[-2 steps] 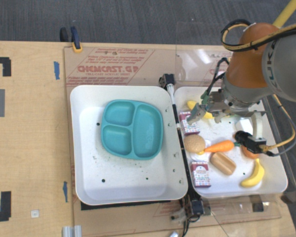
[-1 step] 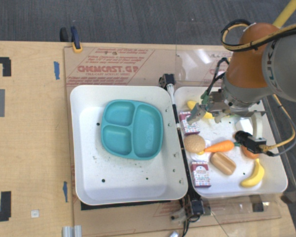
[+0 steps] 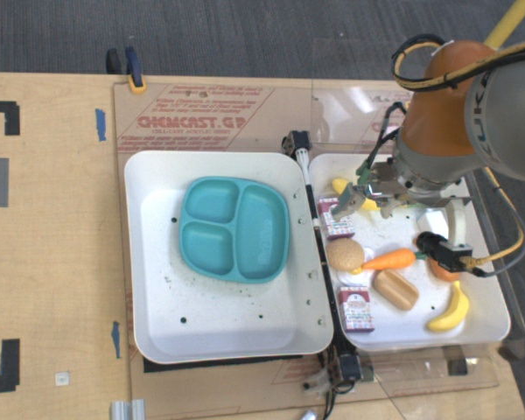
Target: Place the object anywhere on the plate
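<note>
No object sits between the fingers, so which toy is the task's thing is a guess: the hand (image 3: 357, 192) hangs over the right bin's (image 3: 494, 322) upper left, nearest a small yellow piece (image 3: 339, 185) and the upper carton (image 3: 336, 218). That carton's long axis seems to run roughly up and down the view, along the divider. Whether the hand is open or closed I cannot tell. Below lie a bun (image 3: 346, 254), a carrot (image 3: 390, 260) pointing leaf-end left, a sausage (image 3: 395, 290), a second carton (image 3: 356, 310) and a banana (image 3: 449, 310). The teal plate (image 3: 234, 228), three-sectioned, waits in the left bin (image 3: 157, 322), its wells facing up to receive a drop.
</note>
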Available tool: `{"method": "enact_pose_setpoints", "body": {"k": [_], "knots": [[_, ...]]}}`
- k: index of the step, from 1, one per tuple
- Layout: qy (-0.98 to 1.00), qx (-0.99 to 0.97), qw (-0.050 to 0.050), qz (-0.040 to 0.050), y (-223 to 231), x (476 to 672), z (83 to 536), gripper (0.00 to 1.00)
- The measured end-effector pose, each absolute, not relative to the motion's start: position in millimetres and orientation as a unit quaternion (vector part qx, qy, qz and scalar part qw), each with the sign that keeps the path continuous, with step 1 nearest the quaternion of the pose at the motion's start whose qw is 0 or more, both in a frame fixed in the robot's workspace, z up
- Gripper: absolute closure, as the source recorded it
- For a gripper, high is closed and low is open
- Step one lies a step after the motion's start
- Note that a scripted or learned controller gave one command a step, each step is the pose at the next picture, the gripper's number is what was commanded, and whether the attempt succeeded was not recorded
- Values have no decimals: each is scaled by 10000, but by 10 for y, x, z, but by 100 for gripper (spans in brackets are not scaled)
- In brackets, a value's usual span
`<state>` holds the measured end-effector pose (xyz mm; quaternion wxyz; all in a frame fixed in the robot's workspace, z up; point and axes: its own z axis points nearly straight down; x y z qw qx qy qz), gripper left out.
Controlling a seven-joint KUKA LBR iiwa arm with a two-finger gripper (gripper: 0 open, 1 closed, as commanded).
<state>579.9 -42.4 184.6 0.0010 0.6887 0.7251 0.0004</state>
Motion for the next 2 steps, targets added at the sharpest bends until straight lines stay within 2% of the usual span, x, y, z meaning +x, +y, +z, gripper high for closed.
{"method": "enact_pose_setpoints", "body": {"k": [2], "knots": [[7251, 6887, 10, 4, -424, 5799, 1846, 0]]}}
